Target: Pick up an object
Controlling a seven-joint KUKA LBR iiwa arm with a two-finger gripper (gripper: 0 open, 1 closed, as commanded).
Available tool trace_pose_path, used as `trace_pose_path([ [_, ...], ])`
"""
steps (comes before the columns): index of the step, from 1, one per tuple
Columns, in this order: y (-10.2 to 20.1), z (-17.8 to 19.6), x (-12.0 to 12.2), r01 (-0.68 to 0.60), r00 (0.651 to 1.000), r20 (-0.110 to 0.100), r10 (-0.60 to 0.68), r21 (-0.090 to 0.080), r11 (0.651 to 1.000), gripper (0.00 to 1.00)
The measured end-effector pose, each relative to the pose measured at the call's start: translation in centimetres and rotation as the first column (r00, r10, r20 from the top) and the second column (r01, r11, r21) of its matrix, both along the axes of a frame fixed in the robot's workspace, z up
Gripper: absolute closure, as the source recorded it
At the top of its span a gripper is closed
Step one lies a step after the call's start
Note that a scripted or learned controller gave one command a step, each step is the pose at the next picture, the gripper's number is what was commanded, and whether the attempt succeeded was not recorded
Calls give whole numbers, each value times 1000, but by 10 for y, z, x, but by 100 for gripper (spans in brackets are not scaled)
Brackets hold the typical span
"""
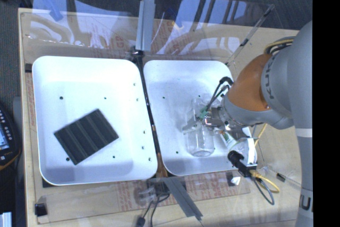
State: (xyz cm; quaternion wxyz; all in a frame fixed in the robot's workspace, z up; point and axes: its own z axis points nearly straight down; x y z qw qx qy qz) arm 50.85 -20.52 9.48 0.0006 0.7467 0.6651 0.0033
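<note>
Low over the right bin [159, 77], the arm's pincer [204, 119] touches a clear glass [199, 141]; grip unclear.

Bench [79, 196] w/ 2 white bins [48, 69] side by side.

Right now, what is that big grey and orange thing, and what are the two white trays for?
That is a robot arm. It reaches in from the right side of the picture, which comes from one camera up above, looking down. The two white trays are bins. The left bin has a flat dark ridged panel lying in it. The right bin has a clear see-through container, and the arm's gripper is right down beside it. The robot's job is to pick something up. I cannot tell if it is holding the container.
</note>
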Motion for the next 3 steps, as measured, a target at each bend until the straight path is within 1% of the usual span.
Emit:
trace_pose_path([
  [1, 3, 9, 16, 131, 991, -9, -131, -1, 991, 0],
  [2, 26, -1, -9, -26, 1000, -3, 26, -2, 1000, 0],
  [3, 64, -2, -30, -133, 991, -1, 133, -3, 991, 0],
])
